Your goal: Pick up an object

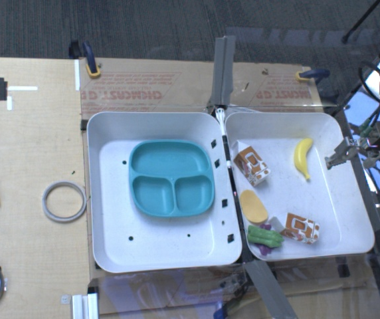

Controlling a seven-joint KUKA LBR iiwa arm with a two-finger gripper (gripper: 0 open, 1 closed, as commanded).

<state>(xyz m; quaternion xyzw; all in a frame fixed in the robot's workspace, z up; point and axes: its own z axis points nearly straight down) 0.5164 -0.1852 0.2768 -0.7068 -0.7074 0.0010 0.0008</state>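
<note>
Status: the pick is not done. No object is lifted; all candidates rest on the floor of the right bin [339,208].

Candidate positions:
- Banana [302,157]: far right part of the bin, lying alone and nearest the gripper.
- Upper carton [252,165]: near the divider between the bins.
- Yellow piece [254,207]: just below the upper carton, close to the left wall.
- Green item [264,236]: at the near edge, with something purple against it.
- Lower carton [301,228]: just beside the green item.

The left bin [103,198] holds a teal plate [172,178], well apart from the other objects.

Gripper [339,154]: what appears to be its metal tip sits over the right rim of the right bin, near the banana but apart from it. It is small and merges with cables behind it, so whether it is spread or closed cannot be told. Nothing is visibly carried.

Remaining steps, as judged: move over one object, descend, close on it, lift.

Limits of view: the arm is cut off at the right edge. The yellow piece and the green item are too small to identify.
</note>
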